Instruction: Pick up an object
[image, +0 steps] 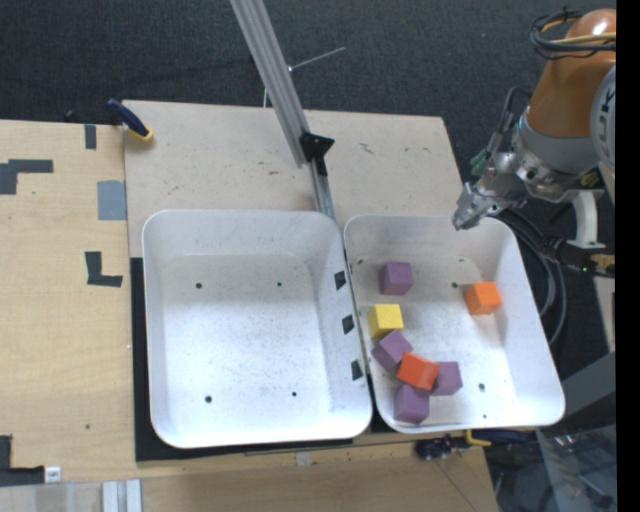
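Pale wooden bench boards fill the scene, bordered by dark carpet at the far side, and two shallow white bins sit side by side on them. Nothing is seen lying in the left bin (250, 330). In the right bin (520, 300) are several small blocks: a purple cube (396, 277) toward the far side, an orange cube (483, 297) alone at the right, a yellow cube (386, 319) by the left wall, and a near cluster of purple blocks (410, 385) with an orange-red block (417, 372) lying across them.

The gripper (468, 214) is poised at the far rim of the right bin, above and apart from every block, with nothing held. Whether it is spread or closed cannot be told at this size.

For a clean pick, the lone orange cube is judged the best target, since free space is left around it; a straight descent centred over it is advised.

The arm's upper part is cut off at the right edge, and blocks in the cluster are partly covered by one another.
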